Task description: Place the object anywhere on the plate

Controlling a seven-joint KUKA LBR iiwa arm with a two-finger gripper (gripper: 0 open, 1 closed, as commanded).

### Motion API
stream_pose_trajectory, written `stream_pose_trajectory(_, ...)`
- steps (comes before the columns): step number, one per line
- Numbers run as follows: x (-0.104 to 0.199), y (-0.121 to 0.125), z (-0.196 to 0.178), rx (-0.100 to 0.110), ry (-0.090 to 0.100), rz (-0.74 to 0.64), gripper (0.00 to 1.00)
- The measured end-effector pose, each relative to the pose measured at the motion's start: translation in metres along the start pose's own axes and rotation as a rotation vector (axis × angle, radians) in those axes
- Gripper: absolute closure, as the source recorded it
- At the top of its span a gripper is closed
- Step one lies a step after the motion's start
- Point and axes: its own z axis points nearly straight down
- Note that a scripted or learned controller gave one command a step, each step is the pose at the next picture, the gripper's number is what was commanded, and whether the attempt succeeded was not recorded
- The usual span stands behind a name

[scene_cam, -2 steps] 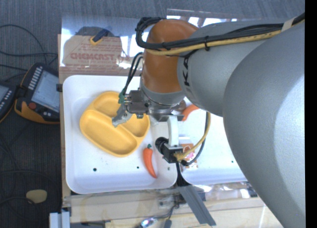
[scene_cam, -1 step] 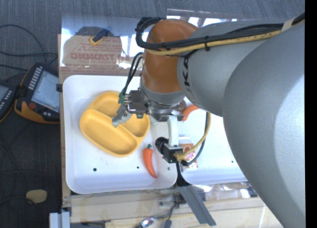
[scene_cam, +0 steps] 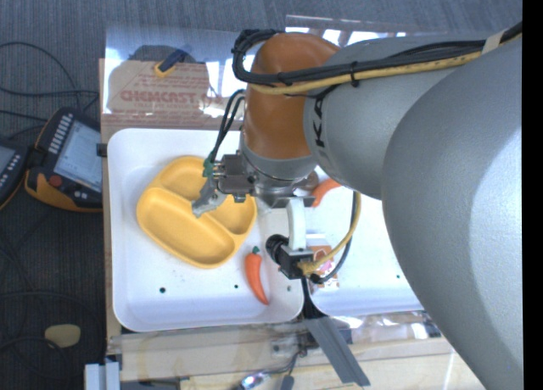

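Carrot lies in the left bin, off the plate

The carrot (scene_cam: 255,276) rests on the white floor of the left bin (scene_cam: 127,295), at about five o'clock from the yellow plate (scene_cam: 197,210) and just beside the plate's lower right rim, without clearly touching it. Its long axis runs nearly up and down the view, tilted a little: the green-topped, thick end points toward twelve o'clock and the narrow tip toward five o'clock, close to the bin's front right corner.

The gripper (scene_cam: 206,202) hangs over the plate's middle, at about ten o'clock from the carrot and apart from it. A grey metal piece shows over the ridge between the plate's compartments, but whether the fingers are spread or closed cannot be told. Nothing can be seen between them.

The arm (scene_cam: 441,151) covers much of the right bin (scene_cam: 373,295) and the plate's upper right edge. An orange thing (scene_cam: 323,189) peeks out from under the wrist at two o'clock from the carrot, too hidden to identify. A black fitting with yellow cable (scene_cam: 293,259) hangs just right of the carrot. A cardboard box (scene_cam: 157,91) sits at the table's far side, beyond the left bin
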Motion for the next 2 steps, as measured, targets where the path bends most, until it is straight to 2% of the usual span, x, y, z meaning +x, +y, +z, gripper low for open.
stream_pose_trajectory(2,0.0,0.0,0.0,0.0,0.0,0.0,0.0)
